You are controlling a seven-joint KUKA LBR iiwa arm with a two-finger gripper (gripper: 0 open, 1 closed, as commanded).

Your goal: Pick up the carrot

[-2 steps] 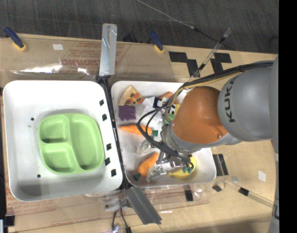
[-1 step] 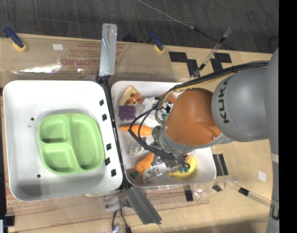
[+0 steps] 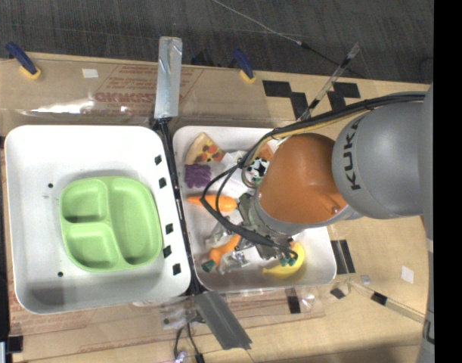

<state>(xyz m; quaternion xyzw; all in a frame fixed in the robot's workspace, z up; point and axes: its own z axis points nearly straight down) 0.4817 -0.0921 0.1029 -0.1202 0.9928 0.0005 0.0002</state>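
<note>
On the left we see a shallow white bin [image 3: 34, 203] with rounded corners and smooth walls, and in it a glossy light-green plastic plate [image 3: 110, 221] split into three compartments. A strip of black clips runs down the seam between the two bins.

Next comes the right bin [image 3: 215, 136], of the same white material, standing on a bench [image 3: 382, 316] covered in brown cardboard. At its upper left corner lies a wedge of toy pizza [image 3: 204, 150], tan with red spots, and just below it a knobbly purple bunch of grapes [image 3: 197, 175]. Lower down we find the carrot [image 3: 223, 248], a tapered orange shape with a green tip, lying at a slant near the bin's lower left corner. A second orange piece [image 3: 219, 201] sits above it.

The tool [image 3: 238, 252] hangs low over the bin under the arm's broad orange band [image 3: 302, 180], and its metal parts stand right by the carrot, seemingly touching it. We cannot tell how far its fingers are parted or whether they grip anything. To its right, a curved yellow banana [image 3: 287, 265] rests near the bin's lower wall.
</note>
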